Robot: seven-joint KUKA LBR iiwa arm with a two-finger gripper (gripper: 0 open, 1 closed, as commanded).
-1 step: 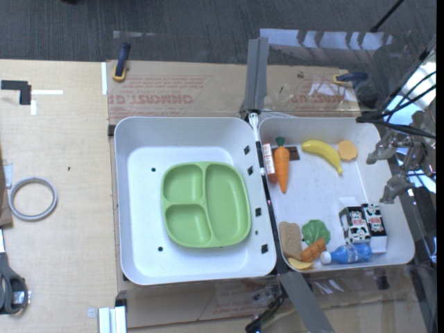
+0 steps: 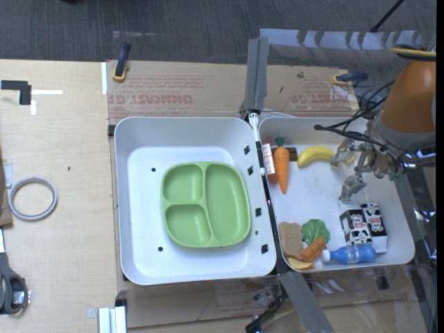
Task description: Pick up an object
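My gripper (image 2: 349,171) hangs over the right bin (image 2: 402,207), in its upper right part, with its fingers spread and nothing between them. A yellow banana (image 2: 314,155) lies just left of it, and an orange carrot (image 2: 281,168) rests by the bin's left wall. A black-and-white carton (image 2: 364,225) lies below the gripper. Along the bin's near edge are a blue bottle (image 2: 350,255), a green leafy toy (image 2: 316,229) and a slice of bread (image 2: 291,238).
A green divided plate (image 2: 207,204) sits in the left bin (image 2: 132,186). On the wooden bench to the left lie a roll of tape (image 2: 31,198) and scissors (image 2: 10,293). Cables trail from the arm at the right.
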